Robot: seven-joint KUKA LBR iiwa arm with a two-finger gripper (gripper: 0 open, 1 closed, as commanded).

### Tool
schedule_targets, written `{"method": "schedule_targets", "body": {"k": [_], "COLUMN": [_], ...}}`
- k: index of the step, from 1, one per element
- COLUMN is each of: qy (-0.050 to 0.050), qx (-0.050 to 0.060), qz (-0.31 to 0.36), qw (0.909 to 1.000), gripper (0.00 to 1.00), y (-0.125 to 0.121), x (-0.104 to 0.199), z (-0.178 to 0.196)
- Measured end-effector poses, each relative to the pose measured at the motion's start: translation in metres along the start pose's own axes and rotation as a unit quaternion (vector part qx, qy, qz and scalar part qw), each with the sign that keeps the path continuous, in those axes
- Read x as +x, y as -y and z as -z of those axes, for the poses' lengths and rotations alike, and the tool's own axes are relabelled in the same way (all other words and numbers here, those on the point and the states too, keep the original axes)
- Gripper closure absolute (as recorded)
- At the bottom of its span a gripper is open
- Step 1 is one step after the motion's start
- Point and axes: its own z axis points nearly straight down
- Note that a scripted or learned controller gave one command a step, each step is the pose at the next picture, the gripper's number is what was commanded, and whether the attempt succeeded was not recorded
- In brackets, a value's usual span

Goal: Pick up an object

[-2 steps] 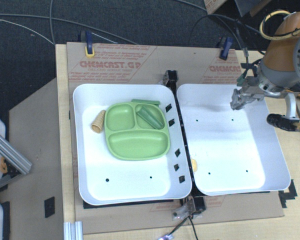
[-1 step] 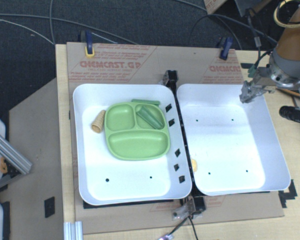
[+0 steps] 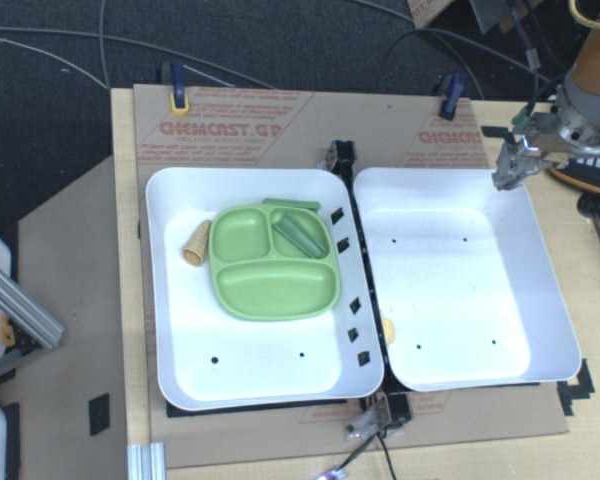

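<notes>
Grey arm (image 3: 590, 88) reaching in from the upper right, wrist angling down and leftward, hand (image 3: 507, 173) hanging low, holding nothing visible

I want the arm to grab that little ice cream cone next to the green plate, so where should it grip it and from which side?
Grip the cone across its middle from straight above. It lies flat in the left bin and tapers, so the mid-body looks the steadiest hold. One finger probably must drop into the narrow gap beside the green divided plate. The gripper is over the right bin's far corner.
</notes>
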Motion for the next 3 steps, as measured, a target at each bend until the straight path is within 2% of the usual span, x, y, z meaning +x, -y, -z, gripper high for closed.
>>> {"method": "schedule_targets", "body": {"k": [1, 3], "qy": [-0.002, -0.002], "qx": [0.004, 0.005], "qz": [0.002, 0.002], "qw": [1.0000, 1.0000], "gripper": [1.00, 1.00], "y": [0.015, 0.055], "x": [0.049, 0.138], "z": [0.010, 0.012]}}
